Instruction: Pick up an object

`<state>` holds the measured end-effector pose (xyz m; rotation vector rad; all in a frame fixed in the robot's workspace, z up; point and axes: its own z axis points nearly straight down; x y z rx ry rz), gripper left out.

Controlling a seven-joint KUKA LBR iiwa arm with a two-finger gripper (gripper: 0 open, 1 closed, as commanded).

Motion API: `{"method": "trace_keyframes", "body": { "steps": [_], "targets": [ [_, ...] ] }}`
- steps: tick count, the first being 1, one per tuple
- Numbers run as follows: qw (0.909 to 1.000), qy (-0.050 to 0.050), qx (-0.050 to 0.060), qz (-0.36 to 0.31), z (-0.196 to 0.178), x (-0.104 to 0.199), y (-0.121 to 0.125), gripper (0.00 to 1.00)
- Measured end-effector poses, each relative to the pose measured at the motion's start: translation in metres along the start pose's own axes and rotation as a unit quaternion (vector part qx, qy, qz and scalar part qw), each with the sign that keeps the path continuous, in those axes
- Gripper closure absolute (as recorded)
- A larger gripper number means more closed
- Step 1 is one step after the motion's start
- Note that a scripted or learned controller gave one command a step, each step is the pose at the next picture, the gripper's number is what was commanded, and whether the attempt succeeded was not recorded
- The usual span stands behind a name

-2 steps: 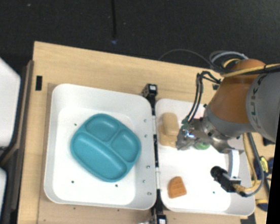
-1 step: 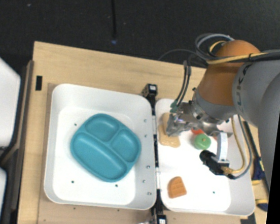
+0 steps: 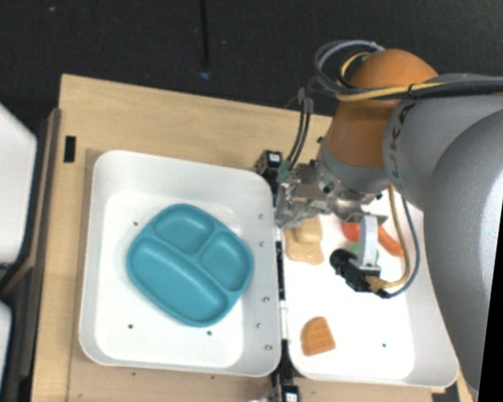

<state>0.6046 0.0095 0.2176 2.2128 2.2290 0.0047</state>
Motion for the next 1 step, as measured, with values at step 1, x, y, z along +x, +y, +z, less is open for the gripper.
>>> {"method": "trace_keyframes", "body": {
  "steps": [1],
  "targets": [
    [1.0,0.0,0.0,0.0,-0.0117,0.0497,0.0229,1.0]
  ]
}}
